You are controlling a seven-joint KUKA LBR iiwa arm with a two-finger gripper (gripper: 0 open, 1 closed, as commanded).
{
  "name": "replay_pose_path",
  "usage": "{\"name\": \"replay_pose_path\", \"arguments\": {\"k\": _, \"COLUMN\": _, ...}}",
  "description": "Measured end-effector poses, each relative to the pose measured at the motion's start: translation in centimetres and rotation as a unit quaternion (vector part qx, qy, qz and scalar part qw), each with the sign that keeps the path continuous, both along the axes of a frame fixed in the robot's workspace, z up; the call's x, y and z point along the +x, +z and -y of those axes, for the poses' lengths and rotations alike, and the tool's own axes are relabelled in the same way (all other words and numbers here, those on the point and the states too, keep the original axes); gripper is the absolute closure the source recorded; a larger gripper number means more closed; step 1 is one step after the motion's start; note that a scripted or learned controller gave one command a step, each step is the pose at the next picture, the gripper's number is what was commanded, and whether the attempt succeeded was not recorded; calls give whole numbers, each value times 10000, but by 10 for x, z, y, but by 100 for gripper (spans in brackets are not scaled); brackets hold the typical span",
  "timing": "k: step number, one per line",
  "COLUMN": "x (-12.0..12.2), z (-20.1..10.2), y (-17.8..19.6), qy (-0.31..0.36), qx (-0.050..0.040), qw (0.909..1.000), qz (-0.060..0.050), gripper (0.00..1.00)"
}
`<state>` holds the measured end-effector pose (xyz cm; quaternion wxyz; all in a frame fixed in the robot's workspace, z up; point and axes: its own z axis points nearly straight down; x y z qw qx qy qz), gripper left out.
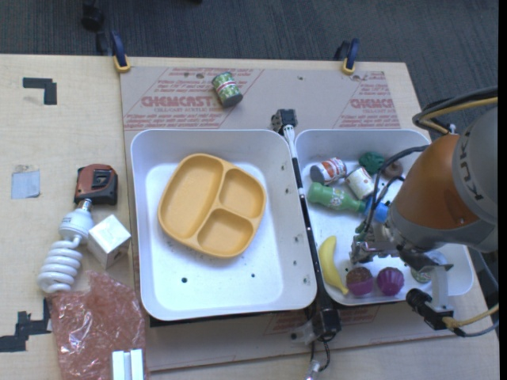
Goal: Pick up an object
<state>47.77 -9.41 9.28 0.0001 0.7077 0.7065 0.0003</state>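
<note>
the gripper (pixel 366 248) hangs low in the right bin (pixel 313 145), just above a dark red fruit (pixel 359 280) and beside a purple fruit (pixel 390 280); whether anything is gripped, i cannot tell. a banana (pixel 329 264) lies along the bin's left wall, with a green bottle (pixel 336 198) and a small jar (pixel 329 169) further back. the left bin (pixel 150 275) holds a yellow divided plate (pixel 211 204).
</note>
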Motion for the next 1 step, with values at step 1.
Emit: {"name": "replay_pose_path", "arguments": {"k": 1, "x": 1, "z": -2, "y": 0, "qy": 0, "qx": -1, "qw": 10000, "qz": -3, "gripper": 0}}
